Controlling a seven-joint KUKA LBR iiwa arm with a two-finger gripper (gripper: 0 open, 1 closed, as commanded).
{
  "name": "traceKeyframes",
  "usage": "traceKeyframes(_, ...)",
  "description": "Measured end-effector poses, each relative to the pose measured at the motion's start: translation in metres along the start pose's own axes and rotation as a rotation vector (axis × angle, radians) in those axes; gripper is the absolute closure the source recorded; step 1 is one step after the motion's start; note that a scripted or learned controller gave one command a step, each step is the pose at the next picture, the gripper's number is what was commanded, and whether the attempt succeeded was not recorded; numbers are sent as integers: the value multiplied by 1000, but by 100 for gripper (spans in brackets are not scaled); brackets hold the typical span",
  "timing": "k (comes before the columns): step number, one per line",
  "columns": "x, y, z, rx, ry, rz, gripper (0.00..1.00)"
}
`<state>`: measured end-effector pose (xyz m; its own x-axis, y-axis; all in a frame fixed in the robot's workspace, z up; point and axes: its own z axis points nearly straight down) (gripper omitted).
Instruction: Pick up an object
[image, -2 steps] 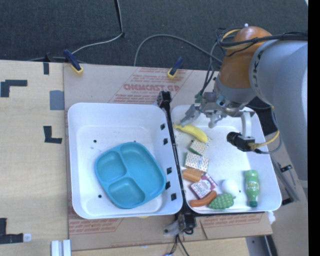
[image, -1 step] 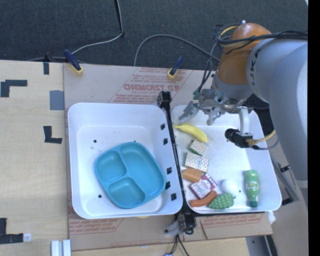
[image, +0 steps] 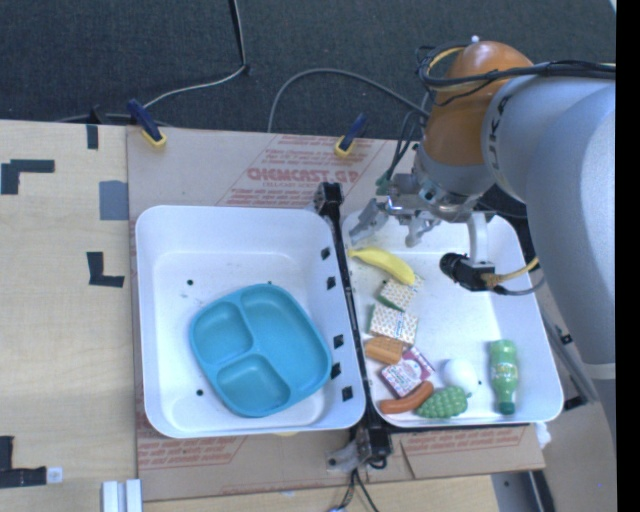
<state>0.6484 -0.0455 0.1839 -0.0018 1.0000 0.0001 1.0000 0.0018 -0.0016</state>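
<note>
My claw (image: 398, 226) hangs with its fingers apart, gripping nothing. A banana (image: 384, 264) lies just below it in the right bin (image: 527, 300).

my gripper (image: 392, 222) hangs over the far end of the right bin (image: 530, 300), just above the banana (image: 385, 264). toys crowd the bin's left side and near end: waffle pieces (image: 394, 312), hot dog (image: 404, 398), grapes (image: 443, 402), green bottle (image: 503, 375). the bin's middle floor lies bare. the divider wall (image: 340, 290) blocks leftward passage.
</note>
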Motion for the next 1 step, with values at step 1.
traceKeyframes(1, -15, -14, 0, 0, -1, 1, 0)
